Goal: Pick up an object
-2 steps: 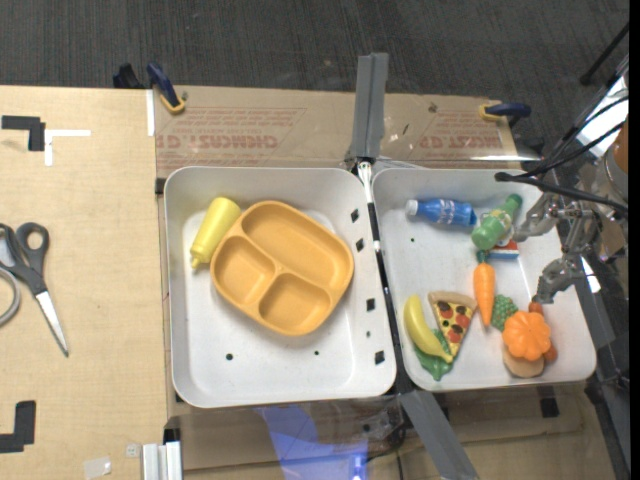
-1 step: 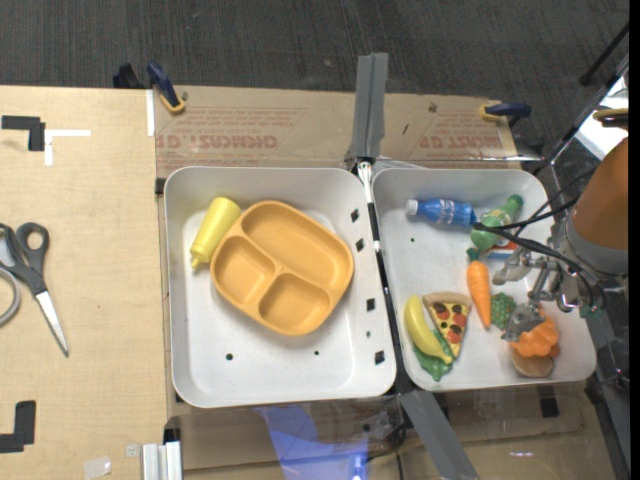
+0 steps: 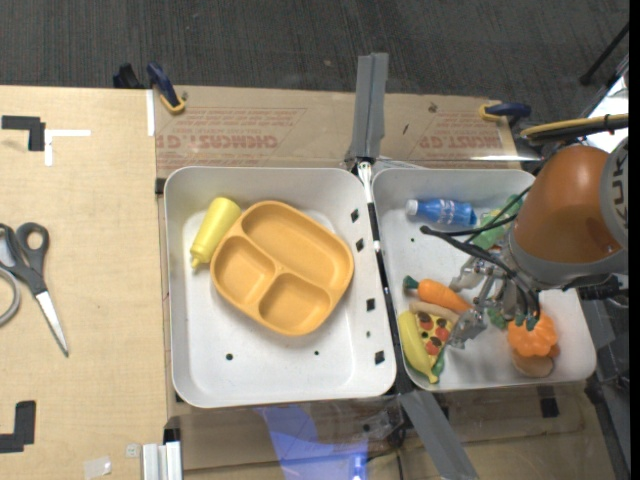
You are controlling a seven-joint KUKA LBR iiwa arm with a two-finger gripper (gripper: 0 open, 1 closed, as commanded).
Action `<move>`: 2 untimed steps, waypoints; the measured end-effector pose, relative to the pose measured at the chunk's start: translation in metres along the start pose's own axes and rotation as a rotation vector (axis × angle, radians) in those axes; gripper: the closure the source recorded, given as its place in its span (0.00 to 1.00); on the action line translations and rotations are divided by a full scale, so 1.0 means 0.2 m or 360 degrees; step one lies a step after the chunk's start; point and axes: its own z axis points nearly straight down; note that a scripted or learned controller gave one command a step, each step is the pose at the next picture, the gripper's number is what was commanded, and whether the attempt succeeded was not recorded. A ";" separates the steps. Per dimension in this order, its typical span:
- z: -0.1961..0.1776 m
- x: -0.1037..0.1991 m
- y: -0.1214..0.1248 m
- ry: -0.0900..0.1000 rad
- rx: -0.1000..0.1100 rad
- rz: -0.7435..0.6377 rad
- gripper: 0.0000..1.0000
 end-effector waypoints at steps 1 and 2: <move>0.00 -0.02 0.15 -0.0004 0.0001 -0.0026 0.00; 0.00 0.05 0.15 -0.0001 0.0003 0.0307 0.00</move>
